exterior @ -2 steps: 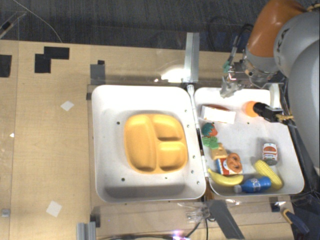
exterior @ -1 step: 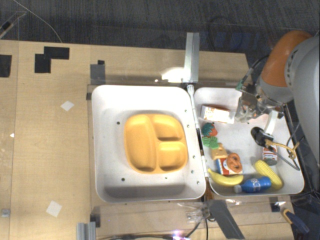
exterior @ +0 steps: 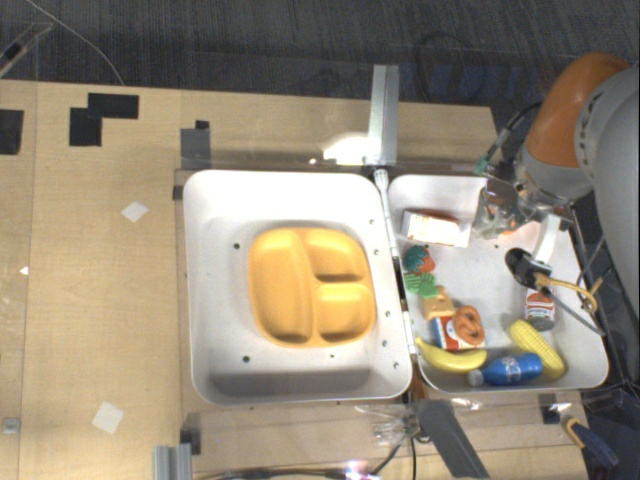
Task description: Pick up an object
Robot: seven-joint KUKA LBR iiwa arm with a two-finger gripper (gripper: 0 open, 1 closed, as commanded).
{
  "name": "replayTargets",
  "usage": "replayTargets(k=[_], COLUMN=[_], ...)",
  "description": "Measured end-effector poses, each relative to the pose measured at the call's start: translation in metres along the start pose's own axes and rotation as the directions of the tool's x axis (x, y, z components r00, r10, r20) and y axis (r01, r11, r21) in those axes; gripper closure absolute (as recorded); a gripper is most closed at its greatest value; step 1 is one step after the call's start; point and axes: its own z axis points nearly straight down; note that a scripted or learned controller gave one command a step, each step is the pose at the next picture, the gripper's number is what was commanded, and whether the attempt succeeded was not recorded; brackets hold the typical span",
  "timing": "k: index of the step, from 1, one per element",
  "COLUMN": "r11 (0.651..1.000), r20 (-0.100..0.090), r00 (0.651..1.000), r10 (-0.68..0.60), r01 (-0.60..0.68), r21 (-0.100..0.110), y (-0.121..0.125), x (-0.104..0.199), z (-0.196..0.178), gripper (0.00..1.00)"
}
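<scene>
Blue bottle [exterior: 510,370] far from claw [exterior: 497,211]

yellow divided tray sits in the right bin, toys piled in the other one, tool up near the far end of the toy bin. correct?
Not quite. The camera view shows the yellow divided tray in the left bin, not the right. The toys, such as the banana and corn cob, lie in the right bin, with the tool near its far end.

Dark carpet floor [exterior: 250,23]; pale wooden bench [exterior: 90,298].
</scene>
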Motion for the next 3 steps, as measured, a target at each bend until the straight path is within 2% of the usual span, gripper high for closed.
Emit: replayTargets(k=[1,2,3], r11=[0.993,0.764,0.765], r20=[0.0,0.006,0.004], r00=[0.993,0.764,0.765], r10=[0.12,0.645,0.644], r01=[-0.12,-0.645,-0.644], r21=[0.002,0.005,0.003], y=[0.02,0.003,0.004], x=[0.035,-0.005,-0.004], z=[-0.041,0.013,0.012], gripper=[1.0,1.0,0.0])
